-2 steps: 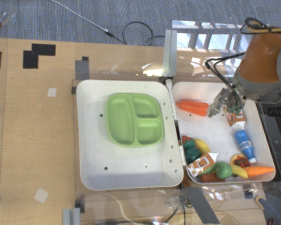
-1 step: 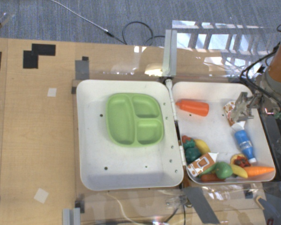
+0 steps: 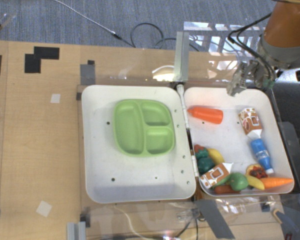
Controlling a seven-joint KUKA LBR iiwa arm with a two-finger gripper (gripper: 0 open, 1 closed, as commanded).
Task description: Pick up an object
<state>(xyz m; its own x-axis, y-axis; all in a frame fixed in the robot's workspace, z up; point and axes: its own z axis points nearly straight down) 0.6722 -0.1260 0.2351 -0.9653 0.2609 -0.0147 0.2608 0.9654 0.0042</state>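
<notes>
Camera view: task thing is any object in the right bin (image 3: 275, 115), nothing between the fingers. Gripper (image 3: 238, 85) hangs over the bin's far rim, near its right corner; I cannot tell whether the jaws are spread or closed, they're small and blurred against the glare.

Counts in the right bin:
- 2 carrots. Orange carrot (image 3: 206, 115) is nearest the jaws, just below and to their left, long axis roughly left-right in the view, narrow tip toward the divider between the bins. Second carrot (image 3: 277, 182) lies at the near right corner, well away from the jaws, long axis also left-right, tip toward the right wall.
- 2 small printed cartons. One carton (image 3: 250, 120) sits below and slightly right of the jaws, long axis running away from them toward the near side. The other carton (image 3: 214, 174) is in the near pile, tilted.
- 1 blue bottle (image 3: 260, 154), just beyond the first carton from the jaws, long axis near-far, white cap end toward the near rim.
- 2 bananas: banana (image 3: 216, 156) and another banana (image 3: 255, 183), both in the near pile.
- Green item (image 3: 204, 159) and green pear-like fruit (image 3: 238, 181) also in that pile; the rest of the cluster is too tangled to count.

Left bin (image 3: 97, 134), well to the jaws' left: 1 green divided plate (image 3: 143, 127), three compartments.
</notes>
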